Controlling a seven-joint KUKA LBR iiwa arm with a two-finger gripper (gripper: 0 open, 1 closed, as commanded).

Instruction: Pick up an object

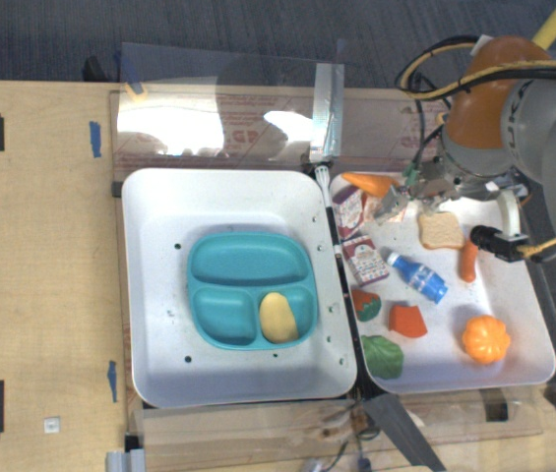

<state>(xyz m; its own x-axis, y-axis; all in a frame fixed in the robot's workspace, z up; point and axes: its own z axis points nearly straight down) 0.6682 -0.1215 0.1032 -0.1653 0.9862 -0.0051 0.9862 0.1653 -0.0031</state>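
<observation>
The gripper (402, 193) hangs at the right bin's (538, 357) far-left corner; you cannot tell its jaws' state. Nearest, the bread slice (440, 230): light, soft, best pinched across its edges

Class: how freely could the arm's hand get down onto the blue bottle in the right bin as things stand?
Probably freely: the blue bottle lies flat with bare bin floor around it, and the hand hovers close above the same bin.
</observation>
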